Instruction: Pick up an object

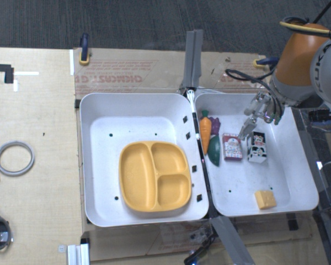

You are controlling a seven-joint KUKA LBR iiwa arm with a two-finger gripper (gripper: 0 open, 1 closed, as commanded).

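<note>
Pincer (248, 130) over right white bin (298, 164), fingers' state unclear | nothing held | small black-and-white carton (257, 148) just beside | pick pending

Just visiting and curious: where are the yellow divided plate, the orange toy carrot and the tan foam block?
Yellow divided plastic plate (137, 175), camera view, its large left compartment.
Orange toy carrot (206, 129), camera view, mid-body.
Tan foam block (265, 199), camera view, top face.

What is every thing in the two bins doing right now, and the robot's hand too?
Yellow divided tray: flat in the left bin, nothing in it.
Toy carrot: lying by the right bin's left wall.
Green toy vegetable: lying just below the carrot.
Red carton: lying flat.
White carton: beside it.
Yellow block: alone, near the front.
Gripper: just above the cartons.
</note>
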